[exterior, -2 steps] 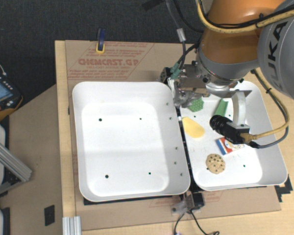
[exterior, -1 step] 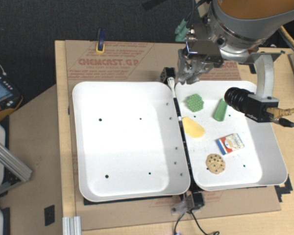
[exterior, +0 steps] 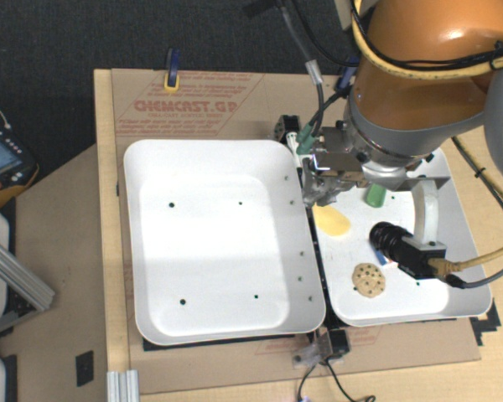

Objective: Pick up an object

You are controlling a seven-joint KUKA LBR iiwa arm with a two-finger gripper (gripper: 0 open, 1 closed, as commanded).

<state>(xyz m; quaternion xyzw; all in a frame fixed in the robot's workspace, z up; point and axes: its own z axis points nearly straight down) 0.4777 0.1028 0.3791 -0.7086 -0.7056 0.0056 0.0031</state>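
My gripper (exterior: pixel 319 191) hangs low over the left edge of the right bin (exterior: pixel 465 224), close to the wall shared by the two bins. Just below and to its right, a flat yellow piece (exterior: pixel 333 222) lies on the bin floor, apart from the gripper as far as I can see. A round tan cookie with dark chips (exterior: pixel 369 280) lies nearer the front. A small green object (exterior: pixel 375 195) peeks out from under the wrist. A bit of something blue (exterior: pixel 381 260) shows beside the cookie, mostly hidden.
The left bin (exterior: pixel 147 170) stands beside the right one, their walls touching at the middle. Both rest on a cardboard sheet (exterior: pixel 193 99) with a blue clamp (exterior: pixel 173 67) at its far edge. The arm's bulk covers the back of the right bin.
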